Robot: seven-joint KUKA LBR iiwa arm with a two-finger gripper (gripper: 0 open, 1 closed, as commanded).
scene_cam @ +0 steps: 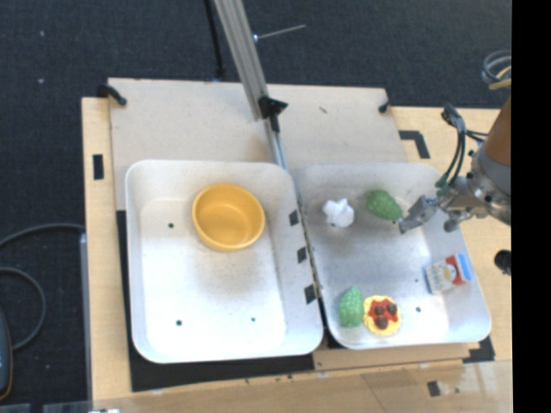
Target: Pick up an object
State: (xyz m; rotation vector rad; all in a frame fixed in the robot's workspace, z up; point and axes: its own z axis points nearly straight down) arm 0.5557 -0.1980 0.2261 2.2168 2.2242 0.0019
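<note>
The gripper (pixel 428 215), fingers apart and gripping nothing, is being held just beside the green toy (pixel 383 204) near the right bin's (pixel 469 321) far edge. A sideways nudge is being risked, likely pushing the toy away.

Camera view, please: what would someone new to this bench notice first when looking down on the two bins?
Most likely the yellow bowl, alone in the upper part of the left bin. Next, the small things scattered in the right bin: a white lump and a green piece near the top, another green piece beside a yellow-and-red toy at the bottom. The gripper reaches in from the right.
</note>
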